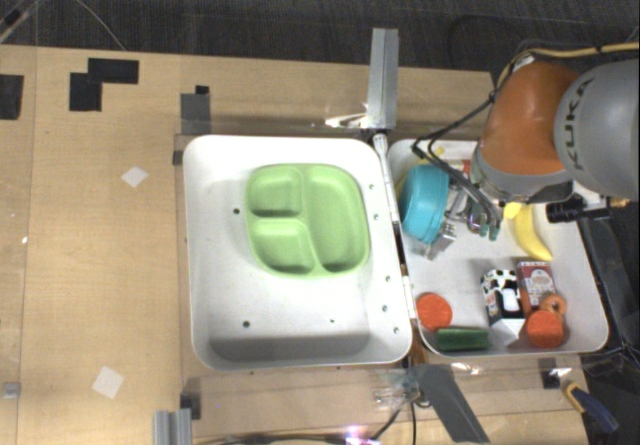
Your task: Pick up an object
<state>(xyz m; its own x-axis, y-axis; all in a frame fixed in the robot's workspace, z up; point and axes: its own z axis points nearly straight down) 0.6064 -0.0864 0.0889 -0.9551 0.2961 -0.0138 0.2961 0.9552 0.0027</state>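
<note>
one green tray (303,218), perhaps two tomatoes (434,310)

The grey arm (606,128), above the gripper (470,218), bears dark letters reading "KUK", cut off at the frame edge; no other text is legible.

A pale wooden counter (90,263) carries two shallow white bins side by side, touching along their inner rims. The left bin (215,233) is the larger; the right bin (590,323) sits just beside it. Black square marks (100,80) lie on the counter's far left, and small pale patches (133,176) nearer.
</note>
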